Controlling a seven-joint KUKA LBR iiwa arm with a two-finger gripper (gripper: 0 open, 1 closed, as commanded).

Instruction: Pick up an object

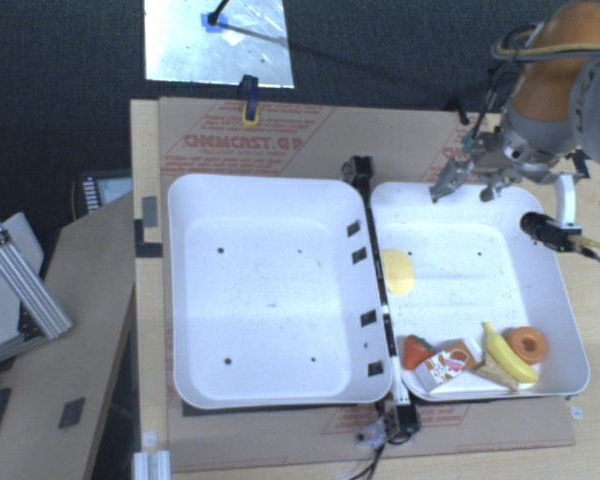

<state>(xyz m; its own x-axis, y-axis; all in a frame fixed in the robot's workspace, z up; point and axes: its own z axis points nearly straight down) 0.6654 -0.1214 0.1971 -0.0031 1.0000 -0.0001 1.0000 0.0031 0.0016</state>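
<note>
Shallow white plastic bins: two, left (270,388) and right (560,298).
Yellow banana (507,353): one.
Orange ring-shaped doughnut (526,344): one.
Flat yellow disc (397,272): one.
Red vegetable-shaped piece (416,351): one.
White-and-red printed packet (446,364): one.

Lots of white plastic, a few bright bits

Both bins (270,278) are plain white. In the right one there's a pale yellow disc (397,272), a yellow banana (507,354), an orange ring (527,345), something red (416,352), and a white packet with red print (445,365). The arm (560,63) is grey and orange, and the cardboard (280,133) is tan with red lettering.
</note>
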